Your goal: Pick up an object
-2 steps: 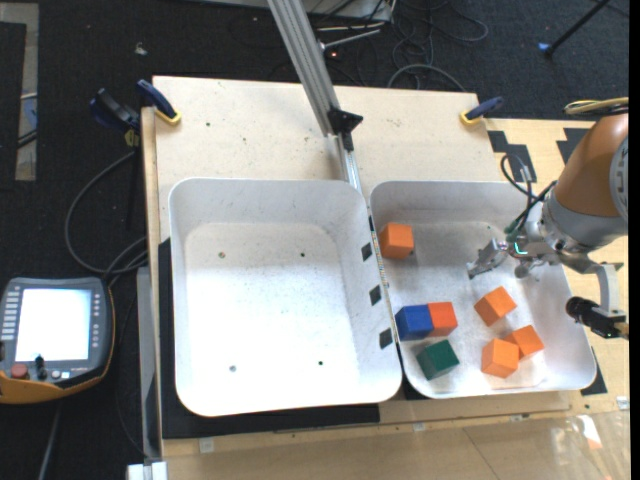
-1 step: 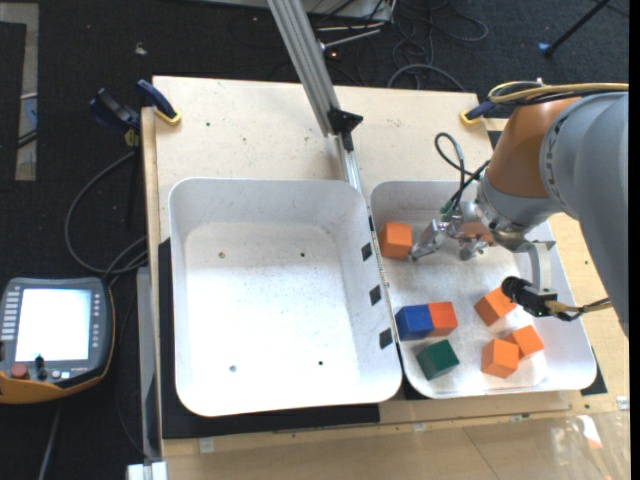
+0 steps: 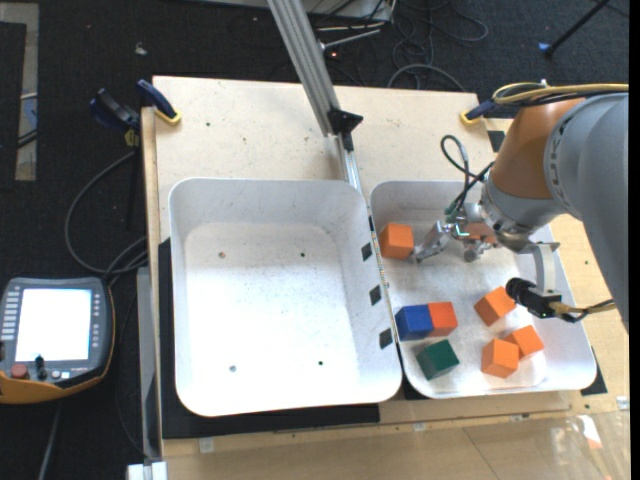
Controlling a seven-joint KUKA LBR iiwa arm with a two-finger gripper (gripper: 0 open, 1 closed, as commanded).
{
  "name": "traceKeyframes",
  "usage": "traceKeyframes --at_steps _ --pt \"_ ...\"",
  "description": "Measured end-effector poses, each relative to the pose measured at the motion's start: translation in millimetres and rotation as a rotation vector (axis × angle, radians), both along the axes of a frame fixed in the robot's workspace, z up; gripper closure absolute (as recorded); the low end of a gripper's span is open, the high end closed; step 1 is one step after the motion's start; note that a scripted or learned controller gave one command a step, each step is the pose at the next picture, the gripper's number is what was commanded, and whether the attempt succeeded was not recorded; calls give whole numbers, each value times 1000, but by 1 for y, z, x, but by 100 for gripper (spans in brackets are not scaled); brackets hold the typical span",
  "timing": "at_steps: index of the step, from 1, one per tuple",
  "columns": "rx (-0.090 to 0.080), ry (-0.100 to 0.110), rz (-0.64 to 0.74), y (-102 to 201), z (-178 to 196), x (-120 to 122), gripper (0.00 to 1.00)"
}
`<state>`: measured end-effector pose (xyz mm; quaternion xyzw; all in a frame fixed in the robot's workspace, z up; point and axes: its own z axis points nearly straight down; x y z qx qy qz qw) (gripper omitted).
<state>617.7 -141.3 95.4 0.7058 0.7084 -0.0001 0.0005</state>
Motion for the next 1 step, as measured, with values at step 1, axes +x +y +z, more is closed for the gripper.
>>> traceKeyframes --at_steps 1 --pt "0 0 0 0 0 0 0"
